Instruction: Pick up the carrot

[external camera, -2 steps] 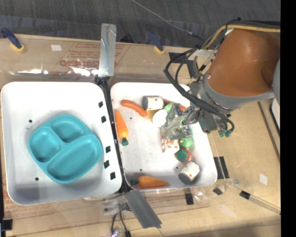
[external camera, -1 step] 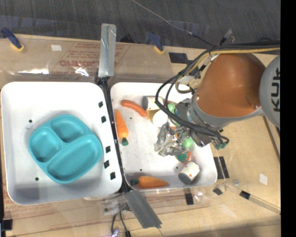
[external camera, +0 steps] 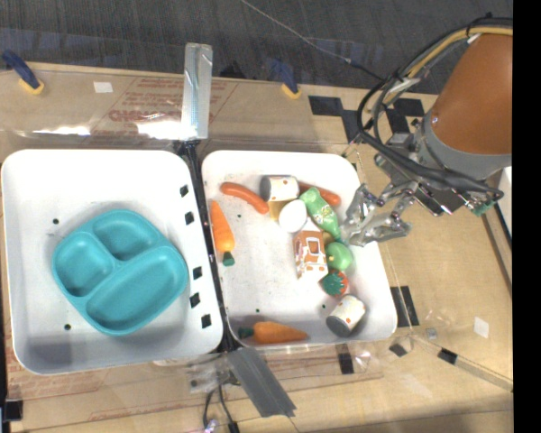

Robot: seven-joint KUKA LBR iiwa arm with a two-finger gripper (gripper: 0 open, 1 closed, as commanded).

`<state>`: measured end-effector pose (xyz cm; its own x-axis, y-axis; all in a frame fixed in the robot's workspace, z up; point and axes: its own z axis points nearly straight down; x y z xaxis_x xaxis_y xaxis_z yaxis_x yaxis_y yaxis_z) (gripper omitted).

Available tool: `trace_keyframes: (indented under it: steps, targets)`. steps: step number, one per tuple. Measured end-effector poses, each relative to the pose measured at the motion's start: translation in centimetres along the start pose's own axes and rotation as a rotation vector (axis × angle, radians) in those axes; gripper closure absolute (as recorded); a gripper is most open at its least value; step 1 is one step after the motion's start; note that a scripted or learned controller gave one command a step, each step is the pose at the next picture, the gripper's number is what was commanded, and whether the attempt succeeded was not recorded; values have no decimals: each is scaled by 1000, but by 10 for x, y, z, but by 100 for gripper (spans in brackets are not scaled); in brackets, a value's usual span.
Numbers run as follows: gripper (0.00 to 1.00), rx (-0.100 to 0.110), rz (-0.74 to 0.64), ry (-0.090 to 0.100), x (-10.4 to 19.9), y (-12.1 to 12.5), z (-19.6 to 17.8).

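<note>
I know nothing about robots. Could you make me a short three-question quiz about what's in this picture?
1. True or false: the teal divided plate lies in the same bin as the toy food.
2. Which bin does the gripper hang over? A) left B) right, near its far-right rim
3. Fill in: the carrot by the divider lies with its green end pointing toward the ____ of the picture.

Key: 1 false; 2 B; 3 bottom

Orange band above grey wrist, black and yellow cables looping, silvery metal claw [external camera: 371, 216]
</note>
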<state>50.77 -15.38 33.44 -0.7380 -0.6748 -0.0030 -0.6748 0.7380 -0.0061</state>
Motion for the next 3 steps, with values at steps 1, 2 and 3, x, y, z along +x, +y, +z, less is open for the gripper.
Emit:
trace_keyframes:
  steps: [1, 2, 3]
  targets:
    - [100, -8, -182, 3, 44, -18, 59]
    - [100, -2, -409, 0, 53, -28, 6]
    - [100, -8, -665, 1, 60, -21, 27]
